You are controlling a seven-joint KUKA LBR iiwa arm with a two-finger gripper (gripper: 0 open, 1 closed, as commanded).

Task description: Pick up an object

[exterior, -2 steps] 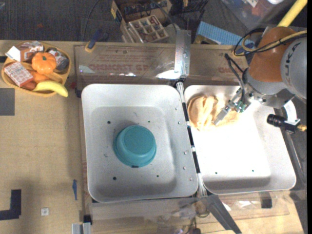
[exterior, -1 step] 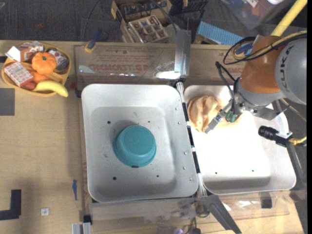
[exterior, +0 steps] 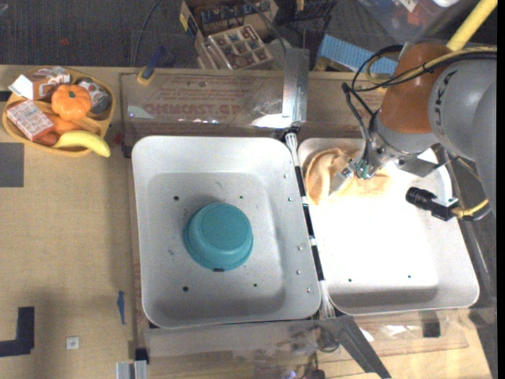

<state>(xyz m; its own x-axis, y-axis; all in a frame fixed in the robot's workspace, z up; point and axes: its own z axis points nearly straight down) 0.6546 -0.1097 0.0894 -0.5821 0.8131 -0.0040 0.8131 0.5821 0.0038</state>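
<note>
Teal and round, a bowl [exterior: 220,236] sits upside down in the middle of the left bin [exterior: 158,164]. In the right bin [exterior: 410,290], a tan cloth [exterior: 322,172] lies bunched in the far left corner. The gripper [exterior: 353,175] is down on the cloth's right side, touching it. I cannot tell how its fingers are set. A basket of toy food [exterior: 55,113] sits at the bench's far left corner
</note>
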